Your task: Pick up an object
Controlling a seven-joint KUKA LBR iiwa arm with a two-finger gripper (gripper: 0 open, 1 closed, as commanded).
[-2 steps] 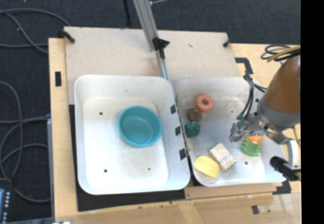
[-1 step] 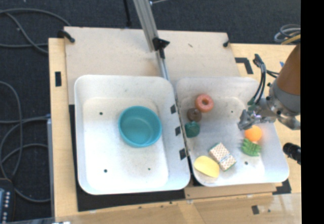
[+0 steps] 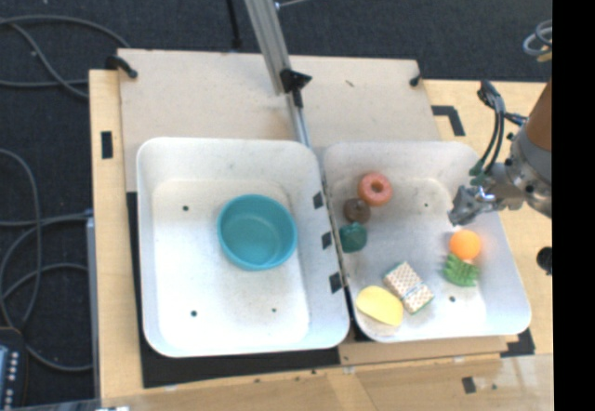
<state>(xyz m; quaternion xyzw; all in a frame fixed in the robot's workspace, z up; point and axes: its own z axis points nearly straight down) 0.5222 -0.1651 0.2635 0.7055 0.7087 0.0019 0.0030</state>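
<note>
Yellow lemon (image 3: pixel 379 305) at front edge; gripper (image 3: pixel 468 206) above orange ball (image 3: pixel 465 245), finger state unclear. Best lowered straight, centred, clear of green toy (image 3: pixel 459 271).

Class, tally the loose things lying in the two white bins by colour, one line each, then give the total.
Teal: 2, bowl and small block
Orange: 1, ball
Pink: 1, ring
Brown: 1
Yellow: 1
Green: 1
Patterned box: 1
Total: 8
</note>
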